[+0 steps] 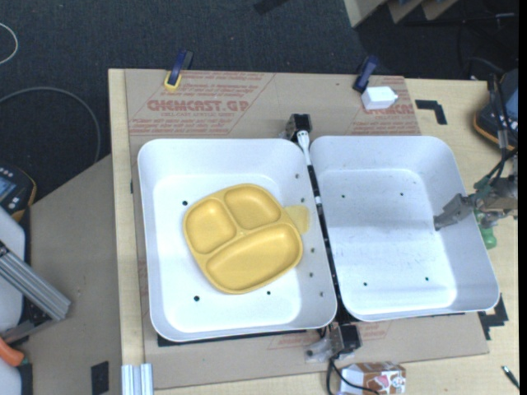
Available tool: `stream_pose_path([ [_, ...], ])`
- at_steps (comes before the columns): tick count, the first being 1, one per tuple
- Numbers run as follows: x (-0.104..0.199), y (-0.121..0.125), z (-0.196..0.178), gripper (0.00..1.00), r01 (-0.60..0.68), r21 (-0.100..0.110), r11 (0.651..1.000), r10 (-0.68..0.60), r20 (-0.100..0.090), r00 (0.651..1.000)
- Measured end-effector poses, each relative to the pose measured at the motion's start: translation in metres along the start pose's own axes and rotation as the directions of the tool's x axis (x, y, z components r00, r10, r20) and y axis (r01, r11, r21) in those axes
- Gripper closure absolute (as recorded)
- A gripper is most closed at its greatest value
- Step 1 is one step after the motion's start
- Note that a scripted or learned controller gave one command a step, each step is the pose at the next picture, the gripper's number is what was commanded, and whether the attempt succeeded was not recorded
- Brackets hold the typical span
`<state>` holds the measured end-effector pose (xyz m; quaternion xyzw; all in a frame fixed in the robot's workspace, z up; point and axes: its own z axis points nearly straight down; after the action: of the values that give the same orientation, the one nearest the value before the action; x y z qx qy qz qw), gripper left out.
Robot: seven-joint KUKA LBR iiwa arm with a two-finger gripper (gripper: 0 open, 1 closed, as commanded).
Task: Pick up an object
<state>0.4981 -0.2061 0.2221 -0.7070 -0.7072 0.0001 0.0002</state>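
Note:
A yellow divided plate (241, 238) with three compartments lies flat in the left white bin (156, 188), slightly left of that bin's middle. A small yellow tab (298, 217) pokes out at the plate's right side, toward the wall between the bins. My gripper (453, 212) reaches in from the right and hangs over the right rim of the right white bin (387, 295), far from the plate. Nothing shows in its grasp. A small green piece (489, 238) sits just below the wrist at the bin's edge.
The bins stand on a cardboard-covered bench (247, 97). A yellow and blue clamp (175, 71) and a white block (379, 98) sit at the back. A black clip (298, 126) joins the bins at the back, and cables and a small packet (380, 378) lie at the front.

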Motion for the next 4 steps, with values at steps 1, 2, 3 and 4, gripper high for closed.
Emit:
stream_pose_path([
  [1,0.084,-0.004,-0.126,0.0,0.011,-0.016,1.0,-0.011,0.001,1.0],
  [2,0.158,-0.018,-0.241,0.0,0.008,-0.014,1.0,-0.008,0.0,1.0],
  [3,0.154,-0.018,-0.245,1.0,0.002,-0.006,1.0,-0.002,0.002,1.0],
  [4,0.173,-0.019,-0.159,1.0,0.0,0.008,1.0,0.0,0.0,1.0],
])
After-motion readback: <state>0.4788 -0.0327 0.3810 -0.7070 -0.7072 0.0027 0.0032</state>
